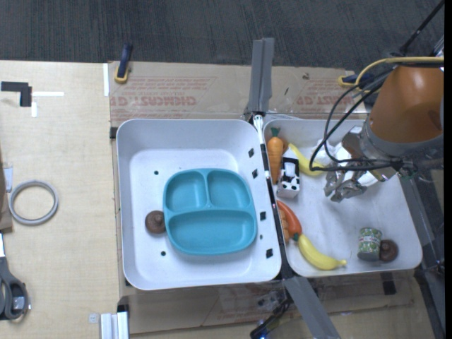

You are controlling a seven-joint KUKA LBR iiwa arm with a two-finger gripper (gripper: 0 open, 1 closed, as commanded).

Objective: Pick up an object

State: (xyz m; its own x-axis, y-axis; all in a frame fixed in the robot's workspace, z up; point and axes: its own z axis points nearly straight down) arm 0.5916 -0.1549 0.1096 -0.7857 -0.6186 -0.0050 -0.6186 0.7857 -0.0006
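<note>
My gripper (341, 189) hangs over the middle of the right bin (406, 210), open, with only white bin floor between its fingers. To its left lie a black-and-white cow toy (289, 177), a carrot (275, 155) and a yellow banana (305, 159) near the bin's far left corner. A second banana (319, 254) and a red-orange piece (288, 217) rest along the left wall toward the front. A green can (369, 243) and a small brown round piece (388, 249) sit at the front right, below the gripper.
The left bin (134, 189) holds a blue divided plate (210, 210) with a brown round piece (155, 222) beside it. A grey ring (30, 202) and scissors (13, 295) lie on the bench at left. Cables (339, 119) loop from the arm over the right bin's back.
</note>
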